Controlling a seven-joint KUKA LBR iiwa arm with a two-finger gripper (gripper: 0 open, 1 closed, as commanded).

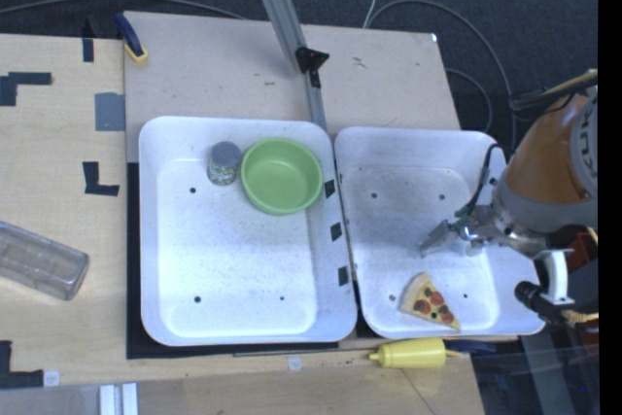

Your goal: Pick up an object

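A pizza slice (429, 300) lies near the front of the right bin (389, 180). My gripper (433, 241) hovers low over the right bin's middle right, just behind and above the pizza slice, with its fingers spread apart and nothing between them. In the left bin (175, 287) a green bowl (282, 176) sits at the back right, and a small grey can (224, 162) stands just to its left.
A yellow mustard bottle (412, 354) lies on the bench in front of the right bin. A clear plastic container (37, 259) rests on the table at far left. A grey pole (282, 0) slants across behind the bins.
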